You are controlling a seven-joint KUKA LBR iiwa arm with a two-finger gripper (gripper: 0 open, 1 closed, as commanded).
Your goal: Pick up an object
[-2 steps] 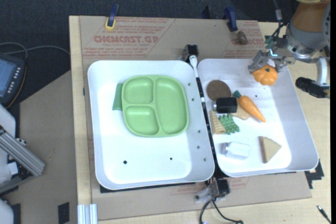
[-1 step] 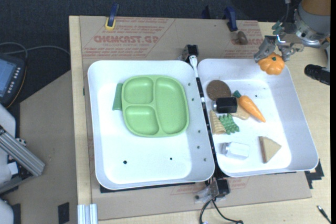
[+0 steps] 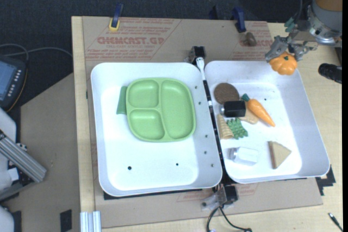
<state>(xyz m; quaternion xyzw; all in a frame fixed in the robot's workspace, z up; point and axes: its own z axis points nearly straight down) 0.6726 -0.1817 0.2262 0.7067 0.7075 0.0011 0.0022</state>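
My gripper hangs over the back right corner of the right bin. Its fingers sit on either side of a small orange pepper-like toy, which is held at the bin's back rim. Lower in the same bin lie a carrot, a brown round disc, a black block, a green leafy piece, a white packet and a tan wedge.
The left bin holds a green divided plate. Between the bins runs a narrow ridge with a black fitting at its far end. Two clamps hold the brown board at the back.
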